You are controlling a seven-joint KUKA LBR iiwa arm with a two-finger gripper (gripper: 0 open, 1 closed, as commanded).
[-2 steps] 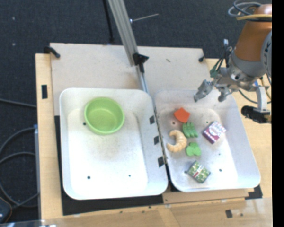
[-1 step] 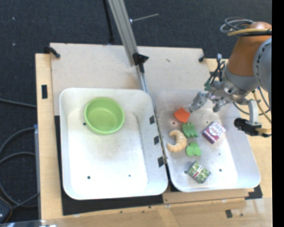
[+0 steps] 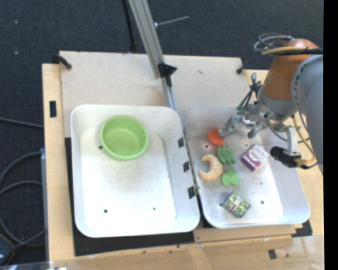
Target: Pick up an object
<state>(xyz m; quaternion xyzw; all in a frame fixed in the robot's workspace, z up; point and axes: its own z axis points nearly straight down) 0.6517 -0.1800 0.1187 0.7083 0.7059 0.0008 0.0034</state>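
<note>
You've got the arm [image 3: 287,80] coming in from the right, orange band above the wrist, w/ the gripper [image 3: 238,124] hanging over the upper part of the right bin [image 3: 293,207]. Jaws: can't tell if open or closed from this angle, too small and cluttered; nothing visibly between them. Just left of and below the tip sits an orange-red piece [image 3: 215,137], very near the gripper, contact unclear. Below that, a dark green block [image 3: 226,154], then a tan croissant-shaped item [image 3: 210,167] to its lower left and a bright green piece [image 3: 231,178] beside the croissant on its right. A purple-and-white box [image 3: 254,157] lies right of the dark green block, apart from it. A small green-patterned box [image 3: 236,204] sits nearer the front of the bin, on its own. Left bin [image 3: 129,207] holds a green bowl [image 3: 124,138], upright, in its upper-left area
</note>
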